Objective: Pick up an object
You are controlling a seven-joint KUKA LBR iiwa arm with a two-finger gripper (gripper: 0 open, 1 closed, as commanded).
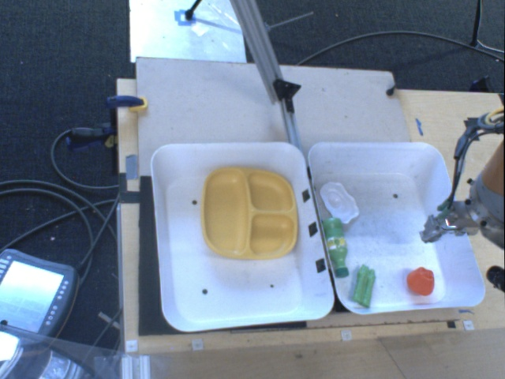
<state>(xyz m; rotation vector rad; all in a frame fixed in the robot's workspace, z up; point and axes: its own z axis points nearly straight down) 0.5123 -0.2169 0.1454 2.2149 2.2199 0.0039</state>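
Red rounded object [421,281], glossy, in right bin [394,164] near front right corner. Green bottle [337,246] and small green block [364,285] along left side; clear crumpled plastic [339,201] above. Yellow three-compartment plate [250,212] in left bin [177,290]. Metallic gripper [439,229] over right rim; finger state unclear.

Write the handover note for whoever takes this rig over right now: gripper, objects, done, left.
Gripper: at the right bin's right wall, above the floor; nothing seen between its fingers, open or shut unclear.
Right bin: clear crumpled plastic piece near the divider, green plastic bottle below it, small green block near the front edge, orange-red rounded toy in the front right corner, closest to the gripper.
Left bin: yellow divided plate in the middle.
Done: nothing picked yet.
Left: grasp and lift one object.
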